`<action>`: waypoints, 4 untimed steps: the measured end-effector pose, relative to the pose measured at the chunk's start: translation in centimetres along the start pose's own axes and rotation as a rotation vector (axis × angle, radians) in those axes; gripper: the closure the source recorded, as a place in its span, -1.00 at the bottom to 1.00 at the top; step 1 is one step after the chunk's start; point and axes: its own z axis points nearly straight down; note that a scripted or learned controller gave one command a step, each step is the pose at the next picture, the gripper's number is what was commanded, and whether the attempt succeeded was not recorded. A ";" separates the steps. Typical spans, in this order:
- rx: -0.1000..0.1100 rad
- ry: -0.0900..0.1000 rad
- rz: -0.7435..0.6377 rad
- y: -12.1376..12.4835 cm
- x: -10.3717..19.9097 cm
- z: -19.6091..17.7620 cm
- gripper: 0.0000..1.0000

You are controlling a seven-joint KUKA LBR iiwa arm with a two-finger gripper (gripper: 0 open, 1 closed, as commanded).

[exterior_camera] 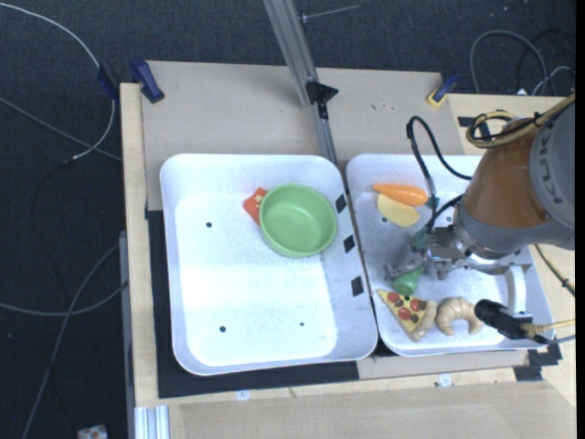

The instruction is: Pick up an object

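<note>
Green toy sits right under the gripper in the right bin; we judge the grasp step is underway, closing and lifting comes next. We can't tell the finger state. We count one each: carrot, pizza slice, croissant, green bowl.

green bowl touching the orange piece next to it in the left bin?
Touching. Camera view shows the green bowl rim overlapping the orange piece, with no gap between them.

One fixed camera above the bench, slanted down (moderately far) over both white bins.
</note>
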 end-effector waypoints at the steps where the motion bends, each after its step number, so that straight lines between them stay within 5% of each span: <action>1: -0.007 0.000 0.002 0.1 0.1 -1.5 1.00; 3: -0.022 -0.005 -0.002 -0.1 0.8 -12.2 1.00; 4: -0.019 -0.006 -0.002 0.0 0.9 -13.9 1.00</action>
